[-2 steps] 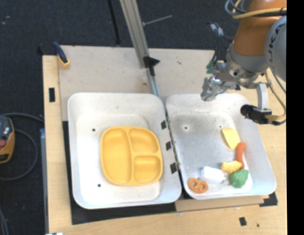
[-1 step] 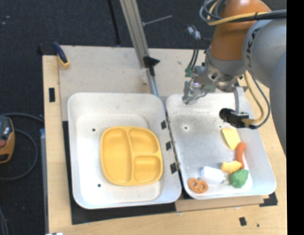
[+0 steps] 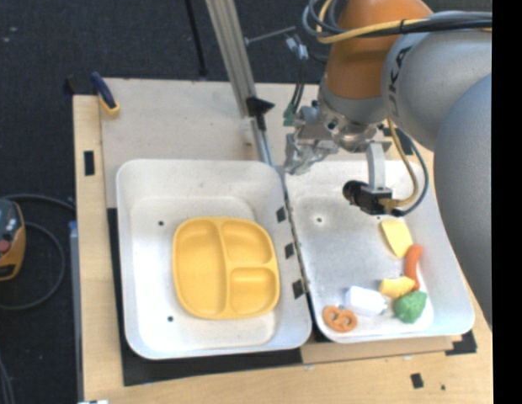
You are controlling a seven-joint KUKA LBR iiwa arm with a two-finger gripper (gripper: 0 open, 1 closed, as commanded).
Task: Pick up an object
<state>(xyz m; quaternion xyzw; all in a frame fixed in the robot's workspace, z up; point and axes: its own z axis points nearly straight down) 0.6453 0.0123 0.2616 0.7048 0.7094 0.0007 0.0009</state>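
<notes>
The grey arm's tool (image 3: 305,160) hangs over the upper edge of the right-hand shallow white bin (image 3: 328,225), carrying nothing, whether spread or closed impossible to tell. The approach step looks under way: small plastic toy foods (image 3: 396,289), among them a green broccoli-like piece (image 3: 410,306), cluster at lower right, so the next move calls for travel there and a descent.

Yellow divided plate (image 3: 226,268) in left bin (image 3: 139,192).

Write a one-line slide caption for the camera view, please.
KUKA arm's gripper hovers at right bin's far edge; yellow divided plate fills left bin.
</notes>
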